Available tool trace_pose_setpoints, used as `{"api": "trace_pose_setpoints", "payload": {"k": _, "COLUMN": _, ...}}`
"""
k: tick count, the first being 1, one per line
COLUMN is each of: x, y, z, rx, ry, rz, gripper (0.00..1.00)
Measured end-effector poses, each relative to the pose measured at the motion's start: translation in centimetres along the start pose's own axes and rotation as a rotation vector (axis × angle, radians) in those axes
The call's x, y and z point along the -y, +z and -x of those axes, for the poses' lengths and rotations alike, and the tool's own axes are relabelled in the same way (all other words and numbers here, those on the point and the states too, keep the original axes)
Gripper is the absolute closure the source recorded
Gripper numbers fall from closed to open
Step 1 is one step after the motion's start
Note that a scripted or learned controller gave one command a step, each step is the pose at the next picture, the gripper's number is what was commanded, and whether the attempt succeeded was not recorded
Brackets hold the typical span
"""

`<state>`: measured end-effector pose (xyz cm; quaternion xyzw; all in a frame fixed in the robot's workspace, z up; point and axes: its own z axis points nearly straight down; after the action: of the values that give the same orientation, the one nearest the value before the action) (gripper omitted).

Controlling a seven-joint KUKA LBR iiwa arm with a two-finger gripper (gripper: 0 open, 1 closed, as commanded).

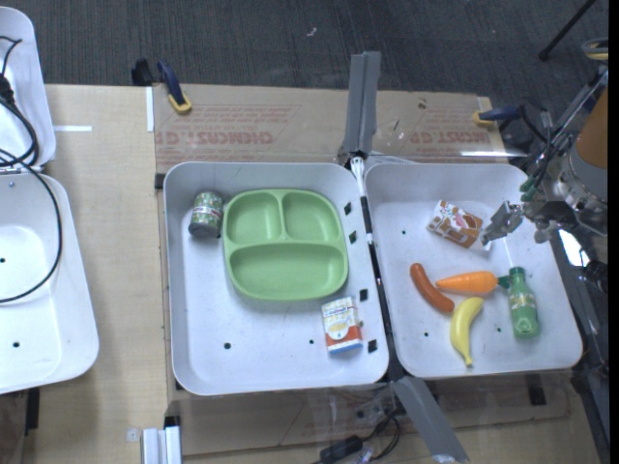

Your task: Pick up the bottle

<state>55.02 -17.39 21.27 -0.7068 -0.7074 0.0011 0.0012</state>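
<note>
So we've got 2 white bins side by side, and the bottle is in the right bin, lying flat near its right wall with the cap end pointing toward the back. It's a small green bottle with a paler label band around the middle. Our guess is that it's a light plastic toy thing, stiff enough that a pinch won't crush it, but smooth and round, so it could roll or squirt out sideways if we clamp it off-centre. We'd go for the body around the label, fingers closing across the width rather than along the length. The neck looks too skinny and sits right by the carrot, whose tip is just about touching it.

The gripper hangs above the back right part of the same bin, between the snack packet and the bin's right wall. The bottle lies nearer the front than the gripper and slightly further right, with clear floor in between. Nothing is between the fingers, and they seem spread apart, so we read it as open and empty.

The banana and sausage sit to the left of the bottle, near but not crowding its body. The left bin holds the green tray, a can and a small carton, all well away.
</note>
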Motion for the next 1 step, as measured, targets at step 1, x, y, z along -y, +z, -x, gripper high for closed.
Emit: {"api": "trace_pose_setpoints", "payload": {"k": 1, "x": 4.32, "y": 11.22, "z": 3.76, "rx": -0.01, "ry": 0.074, "rz": 0.002, "gripper": 0.0}}
